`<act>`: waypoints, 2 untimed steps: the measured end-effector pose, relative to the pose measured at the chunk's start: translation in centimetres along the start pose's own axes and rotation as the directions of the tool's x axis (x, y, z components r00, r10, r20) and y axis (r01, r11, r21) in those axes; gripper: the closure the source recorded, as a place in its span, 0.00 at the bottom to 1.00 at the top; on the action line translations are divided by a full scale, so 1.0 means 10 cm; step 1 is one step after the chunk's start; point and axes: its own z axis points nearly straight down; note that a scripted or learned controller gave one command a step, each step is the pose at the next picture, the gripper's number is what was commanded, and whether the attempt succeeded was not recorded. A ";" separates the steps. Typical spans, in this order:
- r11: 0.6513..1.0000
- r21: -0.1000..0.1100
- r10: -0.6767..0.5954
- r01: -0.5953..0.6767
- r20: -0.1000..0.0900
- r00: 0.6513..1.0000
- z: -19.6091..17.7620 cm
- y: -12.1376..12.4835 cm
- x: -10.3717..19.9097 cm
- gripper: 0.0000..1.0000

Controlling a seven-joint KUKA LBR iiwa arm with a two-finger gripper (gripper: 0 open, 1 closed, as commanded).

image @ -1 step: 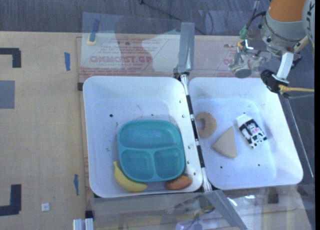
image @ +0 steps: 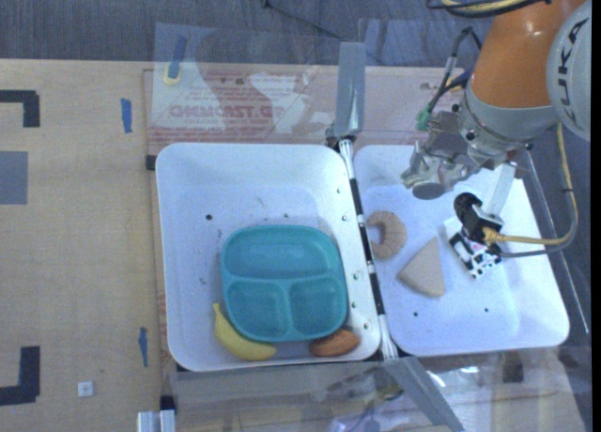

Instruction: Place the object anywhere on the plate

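Observation:
A teal plate with three compartments lies in the left bin. In the right bin, a brown ring-shaped doughnut rests against the left wall. A tan wedge-shaped piece lies just right of it and a little nearer. My gripper hangs over the far left part of the right bin, up and to the right of the doughnut. I see nothing held in it.
A yellow banana and an orange oblong item lie in the left bin along the plate's near edge. A ridge divides the two bins. The arm's orange and grey body looms over the right bin's far right corner.

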 end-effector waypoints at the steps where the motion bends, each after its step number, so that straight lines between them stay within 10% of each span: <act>1: 1.000 0.001 -0.007 0.007 0.000 1.000 0.68 -0.42 0.68 1.00; 2: 0.998 0.002 0.059 -0.059 0.000 0.998 0.44 -0.96 1.39 1.00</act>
